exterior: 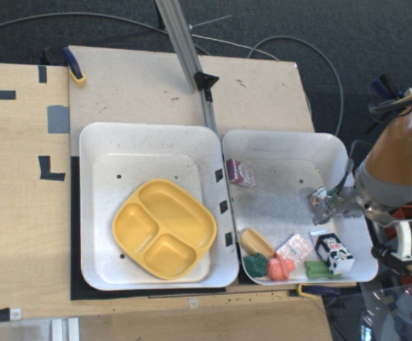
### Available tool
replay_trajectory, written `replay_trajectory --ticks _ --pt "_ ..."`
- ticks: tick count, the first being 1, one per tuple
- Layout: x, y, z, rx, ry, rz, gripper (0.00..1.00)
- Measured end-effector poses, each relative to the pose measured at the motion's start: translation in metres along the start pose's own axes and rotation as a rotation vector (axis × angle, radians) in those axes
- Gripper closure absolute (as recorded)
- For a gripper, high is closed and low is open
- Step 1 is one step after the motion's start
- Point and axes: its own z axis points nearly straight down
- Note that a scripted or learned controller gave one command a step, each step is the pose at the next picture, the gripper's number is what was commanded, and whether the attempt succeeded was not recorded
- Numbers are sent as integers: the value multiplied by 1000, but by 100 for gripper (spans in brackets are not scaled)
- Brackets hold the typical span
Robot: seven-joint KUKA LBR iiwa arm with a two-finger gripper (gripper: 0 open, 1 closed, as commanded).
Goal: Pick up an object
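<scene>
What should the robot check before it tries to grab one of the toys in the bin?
1. Hand is over the right bin: ok, it sits near that bin's right wall.
2. Hand is free to grab: cannot tell, it is too small and blurred.
3. Toys are within the bin: ok, the black and white carton, pink toy, green toy and bread roll lie along the near edge.
4. Nearest target: ok, the carton lies just below the hand.
5. Room around the target: not ok, the toys crowd together by the wall.
6. Yellow tray out of the way: ok, it is in the left bin.
</scene>
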Motion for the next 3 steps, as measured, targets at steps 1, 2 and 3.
replay_trajectory --ticks 1,2,3 --pt "-3 -9 -54 -7 -3 2 100" --pt "1 -5 -98 -7 -3 0 100" --pt "-2 4 -155 -9 -4 0 100"
